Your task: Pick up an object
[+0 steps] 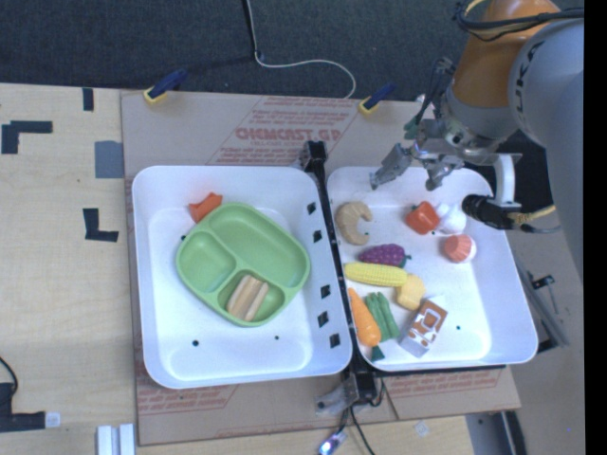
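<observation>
At the near end of the right bin [493, 349], a small printed carton [426, 326] lies tilted beside a carrot [365, 318] and a green bean pod [382, 314], both with their long axes running roughly near to far, side by side and touching. Just beyond them a yellow block [411, 292] sits against the right end of an ear of corn [377, 274], which lies crosswise, its long axis left to right. A bunch of purple grapes [382, 254] rests just behind the corn, also lying crosswise. To the right, a round pink fruit [459, 247] sits apart near the bin's right wall. Farther back, a curved tan croissant [355, 222] lies by the left wall, and a red-orange piece [423, 218] rests next to a small white item [450, 222].

In the left bin [161, 349], a green divided plate [243, 262] lies flat and holds a tan slice [248, 296] in its near compartment; an orange piece [204, 206] sits at the plate's far left corner.

Above the far end of the right bin hangs the gripper [415, 170], its fingers [390, 171] spread wide apart and pointing down and toward the left. Nothing sits between them, and they touch none of the things; the red-orange piece lies just nearer than the gripper. The grey arm with its orange band [503, 27] rises behind, over the bench [57, 254].
</observation>
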Controlling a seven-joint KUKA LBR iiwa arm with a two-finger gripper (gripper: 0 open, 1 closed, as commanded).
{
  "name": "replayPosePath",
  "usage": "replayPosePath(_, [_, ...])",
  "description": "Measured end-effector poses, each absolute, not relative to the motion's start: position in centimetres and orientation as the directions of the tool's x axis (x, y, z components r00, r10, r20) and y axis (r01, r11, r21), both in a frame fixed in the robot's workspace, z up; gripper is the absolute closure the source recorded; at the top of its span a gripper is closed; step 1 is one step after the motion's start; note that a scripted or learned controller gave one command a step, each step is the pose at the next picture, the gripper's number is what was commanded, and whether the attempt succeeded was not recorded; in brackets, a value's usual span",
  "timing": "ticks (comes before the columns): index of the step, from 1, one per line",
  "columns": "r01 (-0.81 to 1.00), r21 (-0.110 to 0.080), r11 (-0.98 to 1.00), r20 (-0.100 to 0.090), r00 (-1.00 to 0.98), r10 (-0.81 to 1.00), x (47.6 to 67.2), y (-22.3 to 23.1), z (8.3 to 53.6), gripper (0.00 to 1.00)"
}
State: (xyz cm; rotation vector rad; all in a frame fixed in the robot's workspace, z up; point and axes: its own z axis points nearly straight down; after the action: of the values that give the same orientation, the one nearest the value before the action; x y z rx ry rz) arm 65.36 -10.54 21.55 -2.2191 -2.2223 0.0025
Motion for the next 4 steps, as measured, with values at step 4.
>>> replayPosePath(4, [1.000, 0.018, 0.007, 0.004, -0.007, 1.000, 63.6, 14.5, 46.4, 0.00])
